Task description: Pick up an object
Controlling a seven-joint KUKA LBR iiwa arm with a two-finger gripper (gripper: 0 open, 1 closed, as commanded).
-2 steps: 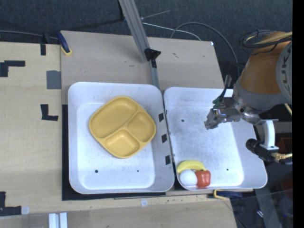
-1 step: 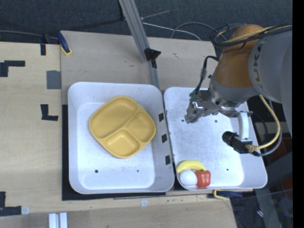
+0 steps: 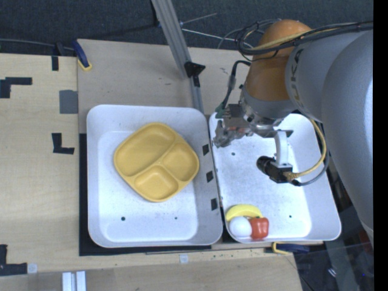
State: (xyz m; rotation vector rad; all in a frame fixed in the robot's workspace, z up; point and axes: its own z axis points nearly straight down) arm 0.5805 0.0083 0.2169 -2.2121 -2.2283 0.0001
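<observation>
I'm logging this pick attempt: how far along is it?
Done: the arm is over the right bin. In hand: nothing visibly; the gripper hangs near its upper left corner. Left: the small toys lie at the bin's front edge, the yellow tray in the left bin.

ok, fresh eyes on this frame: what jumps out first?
The yellow divided plate lying alone in the left bin. Then the grey arm with its orange band, filling the upper right, its end effector low at the right bin's top-left corner. A small cluster of toys sits at that bin's near edge.
</observation>
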